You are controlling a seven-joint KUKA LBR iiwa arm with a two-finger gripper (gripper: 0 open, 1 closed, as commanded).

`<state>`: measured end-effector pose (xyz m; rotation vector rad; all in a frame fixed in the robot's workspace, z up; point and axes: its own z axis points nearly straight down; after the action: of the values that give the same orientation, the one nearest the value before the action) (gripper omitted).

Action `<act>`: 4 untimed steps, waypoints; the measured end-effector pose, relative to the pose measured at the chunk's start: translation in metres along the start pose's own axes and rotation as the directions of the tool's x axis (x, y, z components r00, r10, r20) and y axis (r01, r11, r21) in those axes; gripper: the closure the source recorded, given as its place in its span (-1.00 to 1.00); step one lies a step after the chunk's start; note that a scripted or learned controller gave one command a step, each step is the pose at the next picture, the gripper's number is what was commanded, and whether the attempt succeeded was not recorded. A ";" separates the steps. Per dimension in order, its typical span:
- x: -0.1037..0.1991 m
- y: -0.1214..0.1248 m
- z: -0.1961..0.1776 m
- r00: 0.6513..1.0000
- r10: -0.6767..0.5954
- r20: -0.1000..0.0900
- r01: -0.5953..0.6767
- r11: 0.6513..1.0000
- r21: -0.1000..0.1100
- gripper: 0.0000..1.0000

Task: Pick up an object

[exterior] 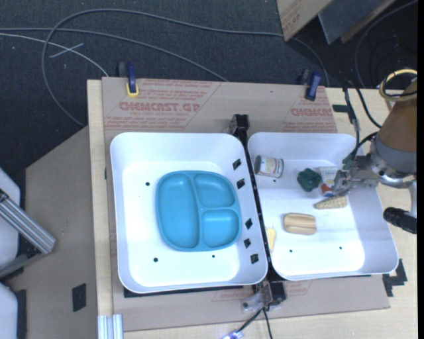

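Camera view: claw (339, 187) over a pale ridged wafer-like piece (330, 203), grip state impossible to tell.

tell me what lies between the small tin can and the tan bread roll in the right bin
Nothing: in the camera view, only bare white bin floor separates the small tin can from the tan bread roll.

Dark carpet floor (53, 86) w/ loose cables (79, 30) — cardboard box (305, 13) top right

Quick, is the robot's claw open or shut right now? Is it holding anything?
Gripper: low in the right bin, among the small things there. Open or shut cannot be told, and nothing can be seen held in it.
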<state>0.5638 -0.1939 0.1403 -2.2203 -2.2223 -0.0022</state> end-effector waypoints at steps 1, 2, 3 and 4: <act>0.002 -0.009 -0.053 1.000 0.000 0.003 0.000 1.000 -0.004 1.00; 0.003 -0.007 -0.097 1.000 0.000 0.003 0.000 1.000 -0.005 1.00; 0.003 -0.006 -0.123 1.000 0.000 0.002 0.001 1.000 -0.004 1.00; 0.057 0.004 -0.126 1.000 -0.006 -0.001 0.006 1.000 -0.001 1.00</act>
<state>0.5675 -0.1369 0.2664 -2.2136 -2.2287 -0.0041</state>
